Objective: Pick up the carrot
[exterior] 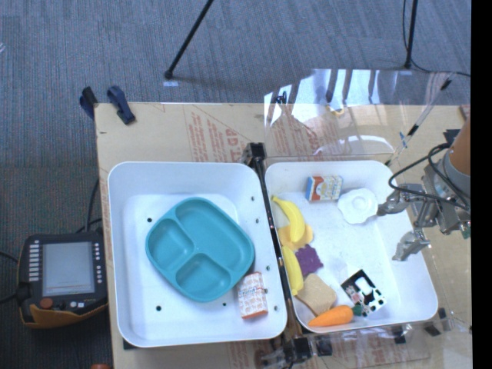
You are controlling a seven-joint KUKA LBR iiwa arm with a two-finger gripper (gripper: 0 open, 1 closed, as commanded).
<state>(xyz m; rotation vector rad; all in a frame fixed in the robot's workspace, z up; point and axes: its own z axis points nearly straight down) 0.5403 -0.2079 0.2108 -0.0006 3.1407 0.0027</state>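
carrot [332,317] beside black-white carton [363,293]

1. The brown board of the table [201,129] carries red printed lines and some red letters between the two bins, but they are too small and tilted to read.
2. The small orange and white carton [323,187] has a printed face; no word on it can be read.
3. The small packet [252,295] beside the blue tray has print that is too blurred to read.
4. The screen of the handheld control unit [65,267] shows no readable text.
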